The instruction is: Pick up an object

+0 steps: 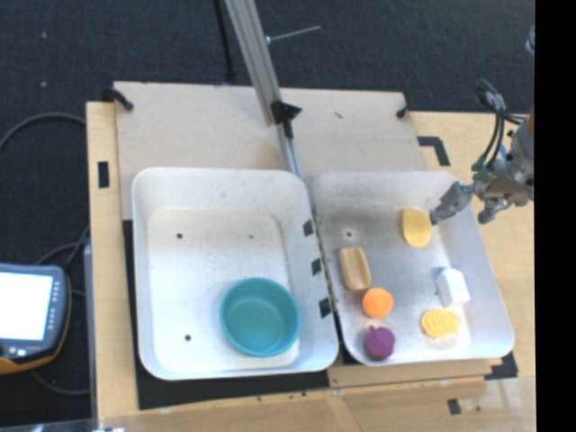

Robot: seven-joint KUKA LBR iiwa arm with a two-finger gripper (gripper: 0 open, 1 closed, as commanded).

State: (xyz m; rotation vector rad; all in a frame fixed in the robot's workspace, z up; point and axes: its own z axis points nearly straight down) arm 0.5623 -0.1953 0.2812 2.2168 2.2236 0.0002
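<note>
Nearest the camera, along the front edge of the right-hand bin (499, 327), lie a purple ball (380, 341) at the front left corner and a ridged yellow piece (439, 323) just to its right, the two apart. Just behind the purple ball sits an orange ball (378, 302), close to it but not clearly touching. A small white block (452, 287) lies behind the ridged yellow piece, near the bin's right edge. A tan, loaf-shaped object (355, 268) rests beside the bin's left wall, just behind and to the left of the orange ball.

In the left-hand bin (162, 205), a teal bowl (260, 316) stands upright toward the front right corner, near the wall shared with the other bin.

Farther back in the right-hand bin, a round yellow object (416, 228) lies toward the back right part of the floor. The gripper (468, 202) hangs at the bin's back right edge, reaching in from the right; one dark finger (447, 203) slants down toward the yellow object and ends just beside its upper right rim, while the other finger sits farther right, over the bin's rim. The two fingers stand spread apart with nothing between them. Whether the fingertip touches the yellow object cannot be told.

Beyond the bins, a bare beige board covers the back of the bench (360, 124), and a slanted metal rail (255, 48) rises from between the bins toward the top edge. At the far left, off the bench, a handheld screen unit (29, 313) glows white.
</note>
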